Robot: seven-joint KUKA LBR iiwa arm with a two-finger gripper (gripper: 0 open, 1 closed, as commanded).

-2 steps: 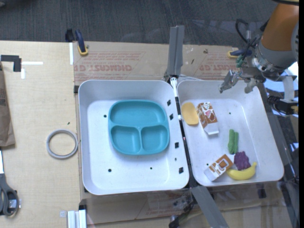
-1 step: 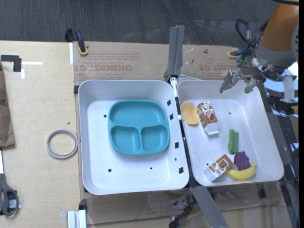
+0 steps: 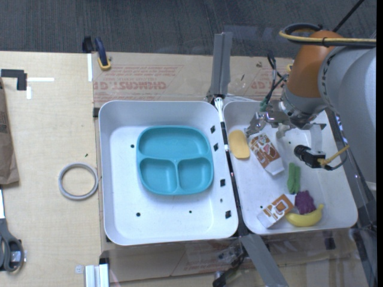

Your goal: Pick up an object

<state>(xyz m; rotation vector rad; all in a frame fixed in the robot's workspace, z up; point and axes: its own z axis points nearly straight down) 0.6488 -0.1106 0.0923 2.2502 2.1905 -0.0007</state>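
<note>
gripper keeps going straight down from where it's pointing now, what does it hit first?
Probably the white-and-brown snack carton lying in the right white bin: the gripper hangs just above its upper end. The yellow oval sponge-like piece lies beside that line. Depth is unclear from one slanted view.

2 white bins sit side by side on the bench. The left bin [image 3: 114, 178] holds a blue plate [image 3: 175, 160] with 3 parts. In the right bin [image 3: 341, 190], a yellow sponge [image 3: 239, 144] lies near the wall next to the left bin. Beside the sponge is a white snack box [image 3: 266, 153]. Farther from that wall are a green thing [image 3: 293, 177], purple grapes [image 3: 304, 201], a banana [image 3: 304, 217] and a small carton [image 3: 276, 210]. The gripper [image 3: 269, 119] hangs over the top of the right bin, just above the snack box. A gray tape ring [image 3: 78, 180] lies on the bench left of the left bin.
</note>
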